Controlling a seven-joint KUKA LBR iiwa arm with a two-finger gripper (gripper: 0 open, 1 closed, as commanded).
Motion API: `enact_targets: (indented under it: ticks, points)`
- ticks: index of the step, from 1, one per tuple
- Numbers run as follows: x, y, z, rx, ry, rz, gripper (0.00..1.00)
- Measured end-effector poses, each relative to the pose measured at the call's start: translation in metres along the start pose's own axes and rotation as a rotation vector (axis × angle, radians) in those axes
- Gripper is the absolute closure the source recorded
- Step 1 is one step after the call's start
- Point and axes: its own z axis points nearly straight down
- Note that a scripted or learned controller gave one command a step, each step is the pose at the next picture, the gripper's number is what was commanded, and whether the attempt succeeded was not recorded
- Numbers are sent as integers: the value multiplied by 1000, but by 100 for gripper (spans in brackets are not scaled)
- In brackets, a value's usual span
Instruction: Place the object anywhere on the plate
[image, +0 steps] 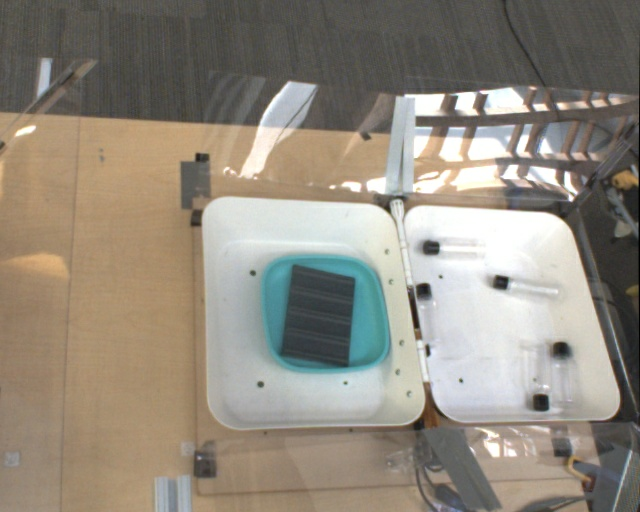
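Dark ribbed rectangular block (320, 315) already lies flat on the teal plate (374, 330) in the left bin (230, 300). I'd call placement done and just keep the arm clear.

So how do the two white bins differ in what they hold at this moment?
The left bin holds a teal plate with a dark ribbed block lying flat on it; the right bin holds several small clear tubes with black caps, scattered loosely. The left bin's contents sit stacked near its middle; the right bin's tubes are spread apart, some near its walls. Both bins are shallow, white, round-cornered and side by side.
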Motion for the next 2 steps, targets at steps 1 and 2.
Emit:
enact_targets:
  ticks: [1, 2]
  points:
    - [-5, 22, 0, -1, 1, 3, 0]
    - [-12, 53, 0, -2, 1, 3, 0]
